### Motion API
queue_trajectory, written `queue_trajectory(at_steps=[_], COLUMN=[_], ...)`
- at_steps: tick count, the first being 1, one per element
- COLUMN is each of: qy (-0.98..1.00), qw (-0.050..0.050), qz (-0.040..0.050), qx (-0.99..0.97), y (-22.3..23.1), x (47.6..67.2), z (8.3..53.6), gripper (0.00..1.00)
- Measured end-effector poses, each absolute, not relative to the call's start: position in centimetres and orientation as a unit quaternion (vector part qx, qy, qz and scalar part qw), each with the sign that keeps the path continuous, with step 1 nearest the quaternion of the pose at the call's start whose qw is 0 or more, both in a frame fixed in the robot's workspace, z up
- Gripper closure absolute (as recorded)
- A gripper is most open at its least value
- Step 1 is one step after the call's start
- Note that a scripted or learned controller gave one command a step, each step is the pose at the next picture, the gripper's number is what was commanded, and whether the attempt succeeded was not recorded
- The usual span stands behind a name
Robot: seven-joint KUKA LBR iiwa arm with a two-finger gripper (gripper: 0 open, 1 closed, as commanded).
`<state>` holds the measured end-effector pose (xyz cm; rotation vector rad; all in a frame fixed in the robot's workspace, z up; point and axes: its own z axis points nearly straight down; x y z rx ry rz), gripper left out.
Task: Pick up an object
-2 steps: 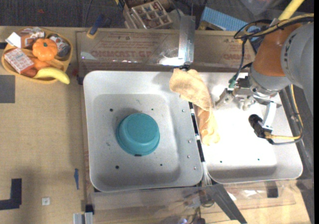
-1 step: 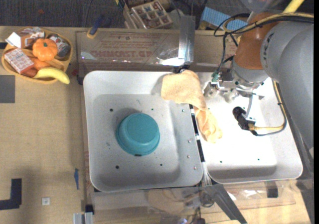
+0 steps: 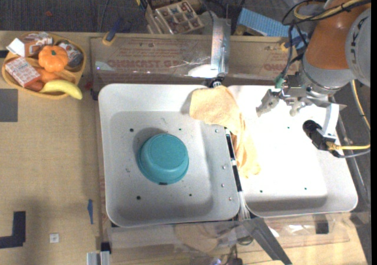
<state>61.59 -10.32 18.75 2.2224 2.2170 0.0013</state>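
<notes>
right bin [image 3: 306,193] | claw [image 3: 275,100] above it | fingers spread | holds nothing

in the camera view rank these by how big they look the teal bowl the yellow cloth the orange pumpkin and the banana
Largest to smallest:
1. Crumpled yellow cloth draped over the divider between the bins
2. Round teal plastic bowl, close to the cloth in apparent area, so this order is unsure
3. Yellow banana
4. Small orange pumpkin, about alike with the banana
</notes>
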Motion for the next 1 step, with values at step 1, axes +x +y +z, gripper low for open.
queue_trajectory(at_steps=[1], qy=[0.696], qw=[0.002], qz=[0.0014], qx=[0.718], y=[-9.23], x=[61.08], z=[9.61], gripper=[0.0])
